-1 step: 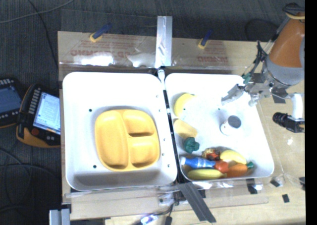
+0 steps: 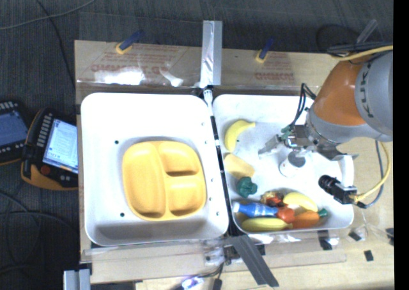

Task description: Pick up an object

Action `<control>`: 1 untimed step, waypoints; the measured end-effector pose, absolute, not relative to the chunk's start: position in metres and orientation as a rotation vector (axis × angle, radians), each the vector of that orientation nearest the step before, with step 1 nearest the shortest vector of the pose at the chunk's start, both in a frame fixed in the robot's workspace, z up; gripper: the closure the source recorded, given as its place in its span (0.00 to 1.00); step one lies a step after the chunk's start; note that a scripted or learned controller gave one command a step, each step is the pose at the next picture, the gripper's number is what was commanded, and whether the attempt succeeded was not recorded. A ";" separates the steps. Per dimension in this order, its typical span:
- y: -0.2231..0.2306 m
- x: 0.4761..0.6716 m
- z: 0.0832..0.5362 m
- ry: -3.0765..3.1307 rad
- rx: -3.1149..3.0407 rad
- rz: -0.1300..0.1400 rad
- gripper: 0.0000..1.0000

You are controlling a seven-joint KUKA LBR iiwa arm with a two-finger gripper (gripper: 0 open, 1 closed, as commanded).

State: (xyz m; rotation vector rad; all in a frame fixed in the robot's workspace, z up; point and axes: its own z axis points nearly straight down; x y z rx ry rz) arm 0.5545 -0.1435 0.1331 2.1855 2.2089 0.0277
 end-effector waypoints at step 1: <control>-0.156 0.532 0.127 2.093 2.257 0.052 0.00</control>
